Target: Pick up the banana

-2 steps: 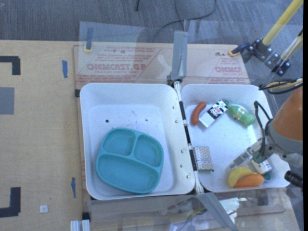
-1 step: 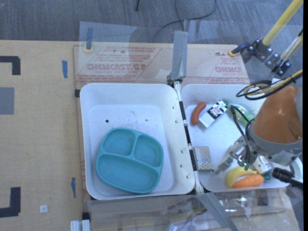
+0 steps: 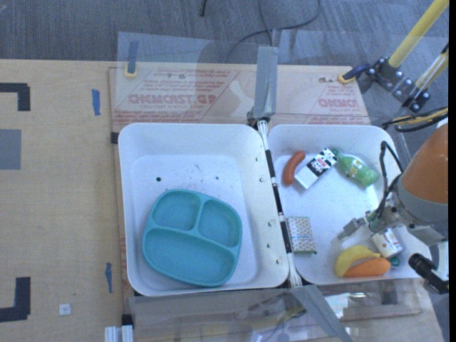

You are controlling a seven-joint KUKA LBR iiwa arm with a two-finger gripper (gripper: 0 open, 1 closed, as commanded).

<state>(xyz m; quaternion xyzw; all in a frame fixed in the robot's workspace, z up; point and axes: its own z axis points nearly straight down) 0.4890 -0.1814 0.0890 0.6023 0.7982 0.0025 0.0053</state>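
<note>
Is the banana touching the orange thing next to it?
Touching. The camera view shows the banana pressed along the orange thing, no white bin floor between them.

There are two white bins: the left bin and the right bin. The left bin holds one thing, a teal divided plate with three compartments. The right bin holds seven things: one banana at about 5 o'clock, one orange carrot-shaped piece touching it, one small white bottle, one red-orange sausage at 10 o'clock, one black-and-white carton, one green bottle at 1 o'clock, and one patterned packet at 7 o'clock.
</note>
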